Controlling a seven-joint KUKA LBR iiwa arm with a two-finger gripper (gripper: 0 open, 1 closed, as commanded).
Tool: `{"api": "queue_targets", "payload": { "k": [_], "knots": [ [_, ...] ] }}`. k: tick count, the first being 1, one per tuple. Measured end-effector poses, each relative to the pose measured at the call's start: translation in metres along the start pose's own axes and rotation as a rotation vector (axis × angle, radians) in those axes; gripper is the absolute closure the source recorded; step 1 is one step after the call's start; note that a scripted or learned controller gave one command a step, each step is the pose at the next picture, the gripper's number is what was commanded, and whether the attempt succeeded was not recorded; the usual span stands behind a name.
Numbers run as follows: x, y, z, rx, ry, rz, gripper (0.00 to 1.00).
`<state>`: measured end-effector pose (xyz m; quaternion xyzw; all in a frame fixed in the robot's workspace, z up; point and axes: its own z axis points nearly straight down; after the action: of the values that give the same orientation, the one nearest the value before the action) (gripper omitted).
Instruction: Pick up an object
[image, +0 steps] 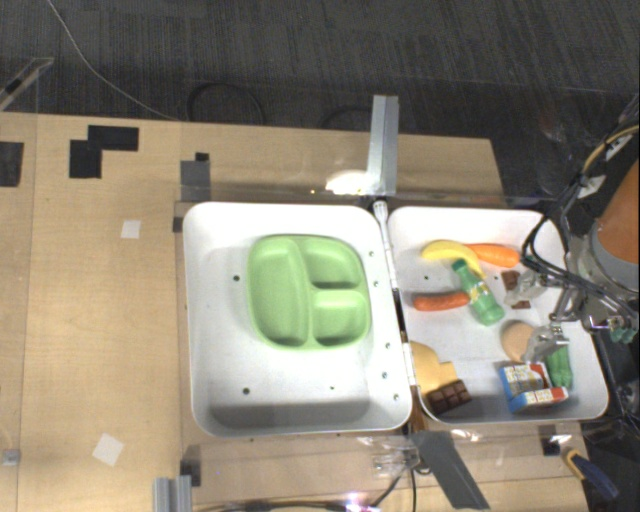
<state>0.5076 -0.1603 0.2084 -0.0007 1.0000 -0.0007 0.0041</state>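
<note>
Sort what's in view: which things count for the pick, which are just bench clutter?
In play:
tool, low over the right bin
green bottle
banana
carrot
blue and white box
chocolate bar

Lying about:
left bin
green divided tray in it
metal post
black tape marks

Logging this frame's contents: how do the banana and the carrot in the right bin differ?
The banana is yellow and curved; the carrot is orange and straight. The banana lies nearer the bin divider, the carrot nearer the arm. A green bottle overlaps the banana's end, not the carrot. Both lie flat at the right bin's far side.
</note>
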Motion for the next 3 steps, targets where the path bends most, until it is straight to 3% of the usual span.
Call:
{"api": "queue_targets", "payload": {
  "k": [1, 2, 3],
  "knots": [
    [-0.069, -0.026, 0.118, 0.003, -0.011, 0.033, 0.00],
    [-0.080, 0.066, 0.119, -0.004, -0.007, 0.132, 0.00],
    [-0.069, 0.066, 0.119, -0.001, -0.007, 0.386, 0.00]
  ]
}}
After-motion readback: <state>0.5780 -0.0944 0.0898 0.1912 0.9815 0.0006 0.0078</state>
